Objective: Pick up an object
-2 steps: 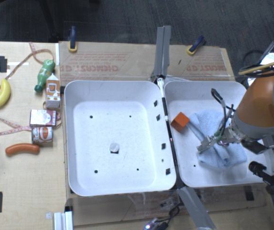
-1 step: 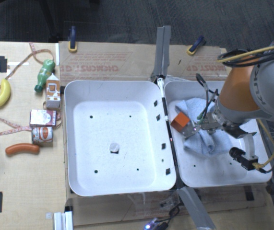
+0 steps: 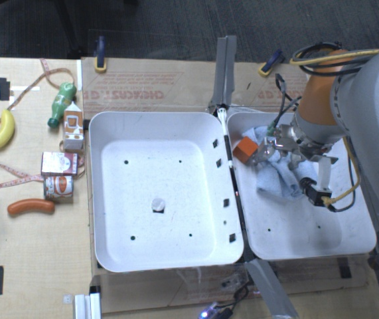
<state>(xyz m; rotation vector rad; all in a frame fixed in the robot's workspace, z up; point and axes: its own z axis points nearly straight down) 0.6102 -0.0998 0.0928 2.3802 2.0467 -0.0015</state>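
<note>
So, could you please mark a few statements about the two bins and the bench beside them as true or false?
1. The orange block lies in the right white bin. True.
2. The pale blue crumpled cloth lies in the left white bin. False: it is in the right bin, beside the block.
3. A small round pale object sits in the left bin. True.
4. The yellow banana lies inside a bin. False: it rests on the bench, left of both bins.
5. The gripper is over the right bin. True.
</note>
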